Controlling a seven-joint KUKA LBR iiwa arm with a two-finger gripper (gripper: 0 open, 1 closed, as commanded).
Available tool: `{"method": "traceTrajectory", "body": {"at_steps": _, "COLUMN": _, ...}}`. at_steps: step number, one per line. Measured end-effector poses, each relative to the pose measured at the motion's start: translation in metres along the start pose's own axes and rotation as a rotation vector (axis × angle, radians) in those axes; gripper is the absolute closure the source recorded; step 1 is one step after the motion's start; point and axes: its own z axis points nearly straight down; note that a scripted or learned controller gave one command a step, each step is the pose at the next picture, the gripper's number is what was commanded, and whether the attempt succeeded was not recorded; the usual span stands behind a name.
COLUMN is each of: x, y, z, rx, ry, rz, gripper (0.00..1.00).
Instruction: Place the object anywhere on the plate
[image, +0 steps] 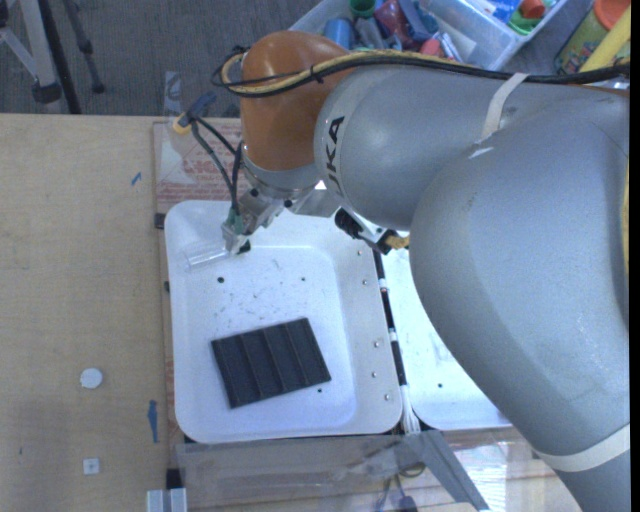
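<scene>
dark grey and ribbed, the flat rectangular plate (271, 362) lies in the near half of the left white bin (345, 405), its long axis slanting from near-left up to far-right. your end effector (238, 235) sits low at the bin's far-left corner, and just beside its tip, toward the left, a small pale clear-looking object (206, 257) rests on the bin floor. you cannot tell from this angle whether the end effector is gripping it or merely next to it. judging from that, the plate lies toward the camera and slightly right of the end effector, well apart, so the carry runs down the bin.
</scene>
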Motion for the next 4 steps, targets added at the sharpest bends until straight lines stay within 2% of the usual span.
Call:
{"method": "traceTrajectory", "body": {"at_steps": 1, "x": 0.031, "y": -0.025, "z": -0.111, "rx": -0.004, "ry": -0.003, "rz": -0.052, "gripper": 1.0}}
{"method": "traceTrajectory", "body": {"at_steps": 2, "x": 0.031, "y": -0.026, "z": -0.11, "rx": -0.003, "ry": -0.002, "rz": -0.052, "gripper": 0.0}}
{"method": "traceTrajectory", "body": {"at_steps": 3, "x": 0.037, "y": -0.052, "z": 0.047, "rx": -0.001, "ry": 0.0, "rz": 0.388, "gripper": 0.0}}
{"method": "traceTrajectory", "body": {"at_steps": 4, "x": 0.104, "y": -0.103, "z": 0.055, "rx": -0.016, "ry": -0.003, "rz": 0.945, "gripper": 0.0}}
